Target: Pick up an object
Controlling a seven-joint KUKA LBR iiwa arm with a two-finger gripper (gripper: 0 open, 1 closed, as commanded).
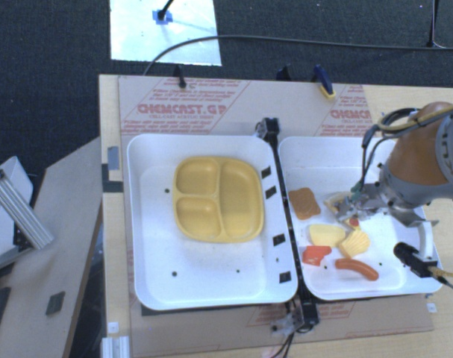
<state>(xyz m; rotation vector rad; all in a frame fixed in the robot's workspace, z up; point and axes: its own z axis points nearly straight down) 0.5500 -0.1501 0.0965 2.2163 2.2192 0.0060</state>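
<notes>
Right white bin (316,151), gripper (351,209) just above yellow wedge (356,242)

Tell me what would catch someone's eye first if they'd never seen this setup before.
Probably the yellow divided plate, lying alone in the left white bin. Next, the cluster of toy food in the right white bin: a brown toast-like piece, yellow pieces, a red chunk and an orange sausage. The grey and orange arm reaches in from the right, its gripper low over that food.
</notes>
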